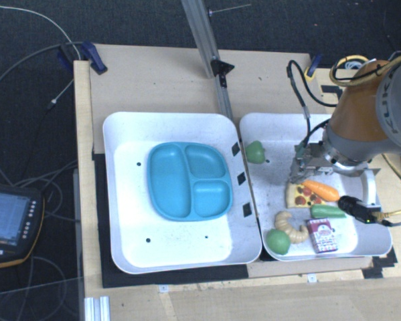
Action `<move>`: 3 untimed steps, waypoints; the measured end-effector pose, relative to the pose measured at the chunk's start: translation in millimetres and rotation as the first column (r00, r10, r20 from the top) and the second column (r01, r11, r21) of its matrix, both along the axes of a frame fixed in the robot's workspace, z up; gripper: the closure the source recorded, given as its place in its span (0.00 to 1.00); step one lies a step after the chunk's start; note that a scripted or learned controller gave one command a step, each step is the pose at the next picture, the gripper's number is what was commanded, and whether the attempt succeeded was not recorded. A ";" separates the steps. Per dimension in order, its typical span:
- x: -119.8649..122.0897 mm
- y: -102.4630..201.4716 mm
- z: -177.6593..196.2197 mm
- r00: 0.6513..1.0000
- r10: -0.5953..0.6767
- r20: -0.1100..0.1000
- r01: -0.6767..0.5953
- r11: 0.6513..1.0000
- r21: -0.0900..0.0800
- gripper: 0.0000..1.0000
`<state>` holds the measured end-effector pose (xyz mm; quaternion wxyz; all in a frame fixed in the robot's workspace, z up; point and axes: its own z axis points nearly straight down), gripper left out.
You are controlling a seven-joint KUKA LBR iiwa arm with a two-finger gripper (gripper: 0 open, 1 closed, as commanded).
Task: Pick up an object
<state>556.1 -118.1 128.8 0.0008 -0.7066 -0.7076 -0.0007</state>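
At the right of the frame, the grey two-finger gripper hovered low in the right white bin, just above an orange toy carrot; whether it was open could not be told. Approach seemed underway; next, descend and close.

Grey arm with orange band, black cable, dark metal wrist.

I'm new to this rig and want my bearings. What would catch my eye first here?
The blue divided plate, alone in the left bin. Then the grey-and-orange arm over the right bin, where small things crowd the near end: a carrot, two green fruits and a maroon box.
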 end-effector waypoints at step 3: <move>-8.1 45.2 82.3 1.000 0.004 -0.003 -0.004 1.000 0.001 1.00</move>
